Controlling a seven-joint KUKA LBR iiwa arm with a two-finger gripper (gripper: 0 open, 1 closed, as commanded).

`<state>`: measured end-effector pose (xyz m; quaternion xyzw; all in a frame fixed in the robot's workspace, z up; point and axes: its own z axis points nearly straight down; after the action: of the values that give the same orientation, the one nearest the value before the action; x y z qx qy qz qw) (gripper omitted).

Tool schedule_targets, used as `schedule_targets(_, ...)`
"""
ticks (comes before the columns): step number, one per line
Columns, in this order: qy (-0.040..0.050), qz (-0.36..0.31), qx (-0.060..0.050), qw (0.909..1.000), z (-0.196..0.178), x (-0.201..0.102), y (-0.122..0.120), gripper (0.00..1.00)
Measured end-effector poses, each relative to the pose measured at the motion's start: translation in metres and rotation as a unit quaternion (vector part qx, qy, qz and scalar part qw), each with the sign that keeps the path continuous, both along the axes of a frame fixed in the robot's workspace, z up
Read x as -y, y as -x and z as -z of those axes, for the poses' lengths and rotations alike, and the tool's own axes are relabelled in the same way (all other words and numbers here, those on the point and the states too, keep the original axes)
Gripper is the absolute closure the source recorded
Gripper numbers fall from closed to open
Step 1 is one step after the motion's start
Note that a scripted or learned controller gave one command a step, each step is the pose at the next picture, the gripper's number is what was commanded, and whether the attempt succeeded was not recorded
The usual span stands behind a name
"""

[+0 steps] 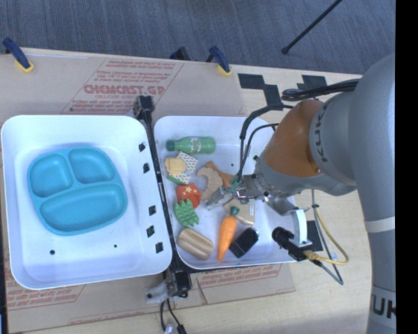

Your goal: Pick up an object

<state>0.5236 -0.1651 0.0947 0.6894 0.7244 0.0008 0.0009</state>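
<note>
A: From the camera view above the desk (320,284), where is the claw (226,195)?

B: Low in the right bin (215,125), at the end of the grey arm reaching in from the right, right among the toy food. Its metal tip sits in the middle of the pile.

A: And the thing to pick?

B: The task names no single object, so I judge by nearness. The carrot (227,236) lies just below the claw, toward the near wall, long axis running nearly straight toward the camera, green top pointing up at the claw. A tan, cookie-like piece (210,177) lies just above and left of the tip, maybe touching it. The red strawberry (188,193) and a green ridged piece (186,214) are a little further left.

A: Is it clenched on anything?

B: I cannot tell. The tip is small, glinting, and mixed up with cables; nothing shows plainly between its parts.

A: What else is hard to read?

B: The wrist covers the bin's right side, so whatever lies beneath is hidden. A black block (244,242) beside the carrot could be a toy or hardware. The left bin (69,127) holds a blue divided plate (76,188), well apart from all this.
</note>
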Motion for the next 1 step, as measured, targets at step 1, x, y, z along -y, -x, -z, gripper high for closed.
schedule_targets(1, 0.0066, -0.299, 0.006, 0.9541, -0.0016, -0.0204, 0.0425, 0.0)
